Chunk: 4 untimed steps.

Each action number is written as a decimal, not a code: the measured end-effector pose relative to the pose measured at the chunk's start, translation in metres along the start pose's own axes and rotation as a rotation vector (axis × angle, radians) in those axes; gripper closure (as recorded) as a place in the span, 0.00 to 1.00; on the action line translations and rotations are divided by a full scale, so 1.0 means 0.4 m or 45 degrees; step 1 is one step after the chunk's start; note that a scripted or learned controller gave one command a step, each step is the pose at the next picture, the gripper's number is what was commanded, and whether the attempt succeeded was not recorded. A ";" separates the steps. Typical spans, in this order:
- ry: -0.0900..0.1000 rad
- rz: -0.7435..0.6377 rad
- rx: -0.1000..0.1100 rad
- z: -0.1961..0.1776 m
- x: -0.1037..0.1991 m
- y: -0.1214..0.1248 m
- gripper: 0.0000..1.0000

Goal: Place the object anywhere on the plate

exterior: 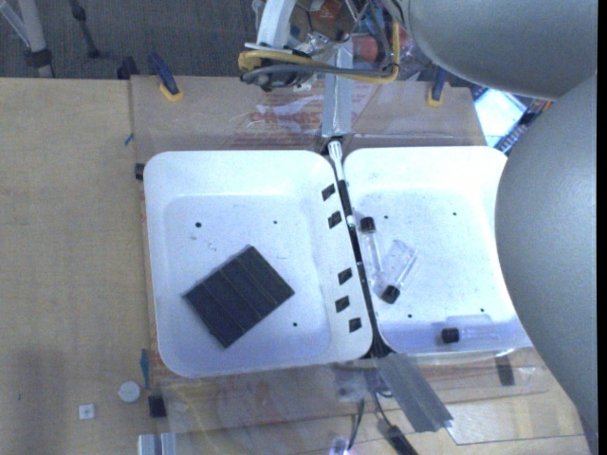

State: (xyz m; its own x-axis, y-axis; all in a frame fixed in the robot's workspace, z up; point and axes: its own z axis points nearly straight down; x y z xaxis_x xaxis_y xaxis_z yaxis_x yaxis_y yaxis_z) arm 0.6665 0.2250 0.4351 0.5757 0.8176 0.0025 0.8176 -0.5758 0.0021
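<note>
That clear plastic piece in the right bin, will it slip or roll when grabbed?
The clear plastic piece looks thin and see-through, so probably light and easily shoved across the right bin. It appears to lie flat, so rolling seems unlikely. Its glossy look hints at a slippery grip; exact shape is hard to tell.

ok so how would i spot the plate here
Look at the left white bin. On its floor, toward the near side, lies the plate: a flat dark square turned like a diamond, far bigger than the small black marks along the divider.
</note>
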 end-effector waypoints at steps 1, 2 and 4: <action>-0.004 -0.739 0.008 0.050 -0.010 0.005 1.00; 0.002 -1.561 -0.003 -0.002 0.000 0.000 1.00; 0.001 -2.013 -0.002 -0.002 -0.040 0.029 1.00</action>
State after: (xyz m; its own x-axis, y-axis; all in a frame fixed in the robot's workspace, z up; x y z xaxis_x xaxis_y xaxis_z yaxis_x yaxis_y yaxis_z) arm 0.6667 0.2053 0.4359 -0.8234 0.5675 -0.0029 0.5674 0.8234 0.0039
